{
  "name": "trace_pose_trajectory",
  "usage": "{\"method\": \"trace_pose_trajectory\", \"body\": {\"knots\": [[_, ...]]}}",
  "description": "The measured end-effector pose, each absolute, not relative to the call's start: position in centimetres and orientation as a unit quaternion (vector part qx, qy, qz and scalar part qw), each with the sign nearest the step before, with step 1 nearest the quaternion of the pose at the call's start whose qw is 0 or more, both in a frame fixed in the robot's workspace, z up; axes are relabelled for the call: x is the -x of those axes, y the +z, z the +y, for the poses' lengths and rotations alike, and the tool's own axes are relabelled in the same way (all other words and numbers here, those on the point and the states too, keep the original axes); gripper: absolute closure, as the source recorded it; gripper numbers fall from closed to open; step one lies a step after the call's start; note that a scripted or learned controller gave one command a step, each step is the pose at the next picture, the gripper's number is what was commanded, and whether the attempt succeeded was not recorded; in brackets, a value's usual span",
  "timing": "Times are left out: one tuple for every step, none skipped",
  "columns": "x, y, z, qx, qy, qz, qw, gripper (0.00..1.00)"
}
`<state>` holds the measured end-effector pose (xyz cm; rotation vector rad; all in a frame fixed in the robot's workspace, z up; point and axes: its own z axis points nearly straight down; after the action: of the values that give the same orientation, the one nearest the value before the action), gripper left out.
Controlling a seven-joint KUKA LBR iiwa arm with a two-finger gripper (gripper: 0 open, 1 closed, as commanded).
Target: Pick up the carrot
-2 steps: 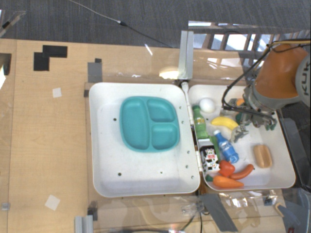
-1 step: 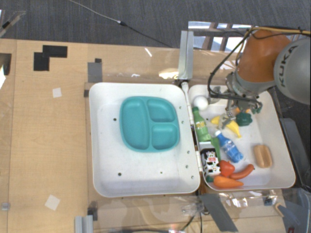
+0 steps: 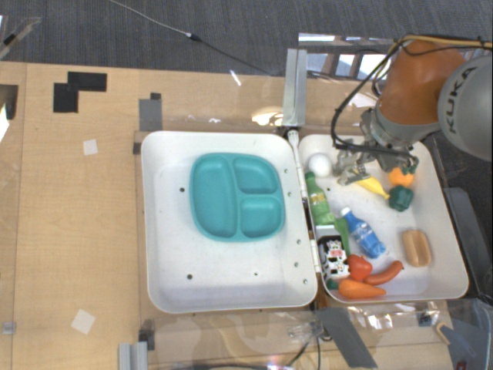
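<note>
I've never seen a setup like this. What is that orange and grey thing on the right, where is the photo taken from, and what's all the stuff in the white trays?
The photo comes from one camera fixed above a bench, looking down at a slant. The orange and grey thing is a robot arm reaching in from the right; its gripper hangs over the right bin. That bin holds toy food: a white egg, a blue bottle, a bread roll and the carrot it should pick up, lying near the front edge. The left bin holds a teal divided plate. Nothing visible is gripped.
</note>
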<state>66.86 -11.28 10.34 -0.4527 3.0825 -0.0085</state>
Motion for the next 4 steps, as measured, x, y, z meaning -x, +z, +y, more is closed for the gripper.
{"method": "trace_pose_trajectory", "body": {"knots": [[-67.3, 19.9, -16.7, 0.155, -0.0044, 0.988, 0.011, 1.00], [-54.2, 16.6, -19.0, 0.269, -0.0013, 0.963, 0.003, 1.00], [-52.1, 33.1, -20.6, 0.401, -0.0058, 0.916, 0.007, 1.00], [-51.2, 28.0, -20.6, 0.614, -0.0018, 0.790, 0.003, 1.00]]}}
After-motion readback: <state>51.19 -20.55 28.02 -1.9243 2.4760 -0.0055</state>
